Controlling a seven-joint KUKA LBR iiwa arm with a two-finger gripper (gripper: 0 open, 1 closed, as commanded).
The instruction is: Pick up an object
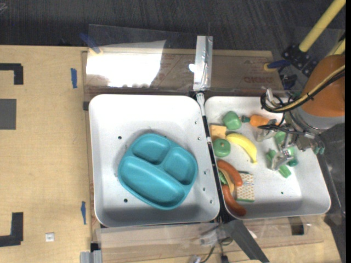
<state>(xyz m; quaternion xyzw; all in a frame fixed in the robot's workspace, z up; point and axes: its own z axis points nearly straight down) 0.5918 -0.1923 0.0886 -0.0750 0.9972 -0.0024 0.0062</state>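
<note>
The claw [282, 153] hangs low, how wide I cannot tell, near the banana [243, 145], light, smooth and slippery, best pinched across its middle.

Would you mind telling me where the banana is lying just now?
The banana lies in the right bin, toward its left side, just right of a green round fruit and left of the claw.
</note>
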